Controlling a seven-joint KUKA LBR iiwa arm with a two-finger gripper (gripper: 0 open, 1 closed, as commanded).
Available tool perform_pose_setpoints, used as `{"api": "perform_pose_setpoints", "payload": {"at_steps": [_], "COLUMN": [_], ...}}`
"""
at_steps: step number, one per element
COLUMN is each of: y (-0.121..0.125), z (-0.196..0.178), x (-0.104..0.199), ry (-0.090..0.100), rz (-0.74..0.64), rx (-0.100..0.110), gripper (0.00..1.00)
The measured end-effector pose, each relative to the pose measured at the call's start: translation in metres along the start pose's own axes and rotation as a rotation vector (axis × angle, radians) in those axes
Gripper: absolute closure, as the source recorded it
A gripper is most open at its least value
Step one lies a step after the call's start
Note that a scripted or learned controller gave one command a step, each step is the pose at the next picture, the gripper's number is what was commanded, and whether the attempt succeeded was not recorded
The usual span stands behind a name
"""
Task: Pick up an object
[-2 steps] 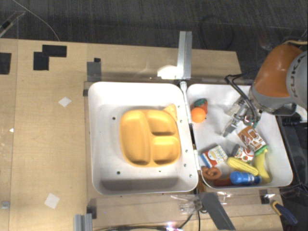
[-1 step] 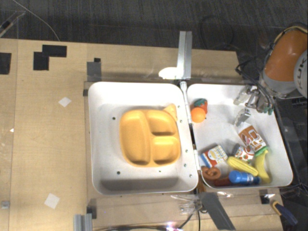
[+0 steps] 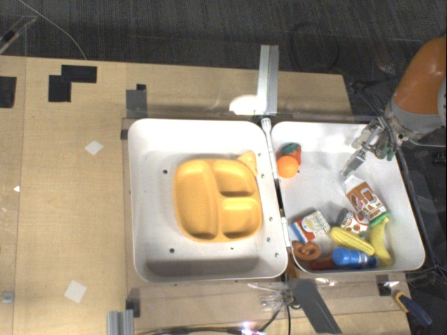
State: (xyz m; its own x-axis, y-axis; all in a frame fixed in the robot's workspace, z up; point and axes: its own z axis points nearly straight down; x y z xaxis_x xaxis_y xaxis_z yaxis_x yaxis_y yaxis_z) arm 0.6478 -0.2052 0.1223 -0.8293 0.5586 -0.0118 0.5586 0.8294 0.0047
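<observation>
My gripper point(image 3: 357, 152) hangs over the upper right part of the right bin point(image 3: 328, 142), with the orange-banded arm behind it at the right edge. Its fingers point(image 3: 353, 163) point down-left, spread apart with nothing between them. Just below the gripper lies a brown and white carton point(image 3: 364, 201). An orange round toy point(image 3: 288, 166) with a green and red top sits by the bin's left wall. Along the bin's front lie a small white packet point(image 3: 311, 223), a yellow corn cob point(image 3: 352, 240), a banana point(image 3: 381, 243), a blue bottle point(image 3: 349, 258) and a reddish-brown piece point(image 3: 307, 250).
The left bin point(image 3: 150, 187) holds a yellow divided tray point(image 3: 215, 197). A metal post point(image 3: 268, 82) rises behind the seam between the bins. Bare white floor shows in the middle of the right bin, between the orange toy and the gripper.
</observation>
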Motion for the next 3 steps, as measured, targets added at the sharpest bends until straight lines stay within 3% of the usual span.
{"api": "perform_pose_setpoints", "payload": {"at_steps": [1, 2, 3], "y": [-0.033, -0.031, -0.029], "z": [0.032, 0.031, 0.017], "x": [0.067, 0.126, 0.122], "ry": [-0.001, -0.001, -0.017], "rz": [-0.058, 0.084, 0.078], "rx": [0.000, -0.001, -0.007], "gripper": [0.00, 0.00, 1.00]}}
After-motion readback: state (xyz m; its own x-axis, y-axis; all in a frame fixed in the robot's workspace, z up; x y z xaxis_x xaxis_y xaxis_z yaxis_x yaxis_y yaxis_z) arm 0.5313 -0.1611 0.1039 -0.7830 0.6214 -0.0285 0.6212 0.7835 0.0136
